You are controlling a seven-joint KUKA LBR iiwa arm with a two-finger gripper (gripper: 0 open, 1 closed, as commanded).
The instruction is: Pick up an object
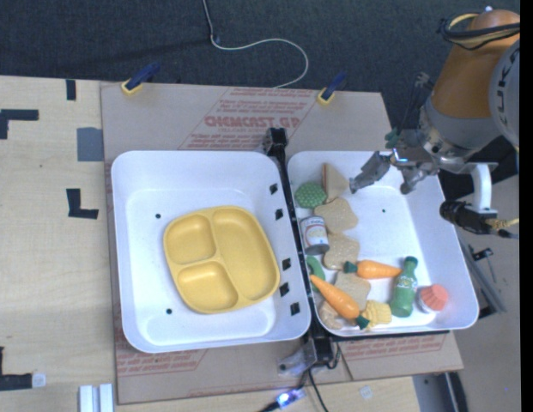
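From where I stand, the pale wooden counter [43, 256] runs off to the left, carrying a cardboard sheet with the two white bins on it. The left bin [137, 178] holds a yellow divided plate [220, 258], smooth moulded plastic with three shallow wells, lying flat near the middle.

Right of the black clips joining the bins, the right bin [420, 221] has its toy food crowded along the wall nearest the plate: a green ridged round piece [309, 195], flat tan bread-shaped slices [338, 215], a small tin can [314, 230], and two orange carrots, one [335, 297] lying slantwise by the front corner, the other [376, 270] further right. Beside that are a green bottle [404, 288], a yellow corn piece [377, 313] and a pinkish ridged round [433, 297].

Any of these could serve as the object to pick up. I judge them all light, hollow, rigid plastic, rather slick. The nearer carrot looks easiest, pinched across its thick middle; the flat slices lie too low to grip well.

Further right, the gripper [388, 173] hangs above the bin's bare far portion, behind the food pile. Its two dark fingers [367, 177] are spread apart, with nothing between them. The grey arm with its orange band [472, 80] rises beyond.
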